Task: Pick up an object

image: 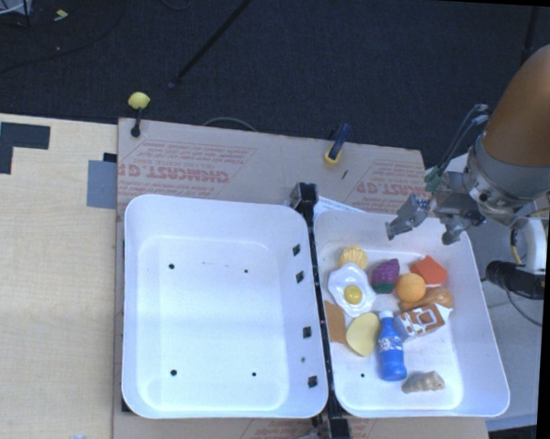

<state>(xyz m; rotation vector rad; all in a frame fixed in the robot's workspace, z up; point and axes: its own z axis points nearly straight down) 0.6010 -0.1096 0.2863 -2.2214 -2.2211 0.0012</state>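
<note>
Camera view, gripper [430, 222] jaws spread, holding nothing

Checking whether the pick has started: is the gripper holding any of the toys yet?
No: the gripper hovers open above the right bin's far edge, with nothing between its fingers, and the toys such as the blue bottle lie in the bin.

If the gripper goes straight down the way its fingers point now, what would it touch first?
Probably bare floor of the right bin near its back wall. The open gripper hangs above that end, and the nearest toys, the orange-red piece and the purple one, lie a little nearer the camera. Depth is hard to judge.
</note>
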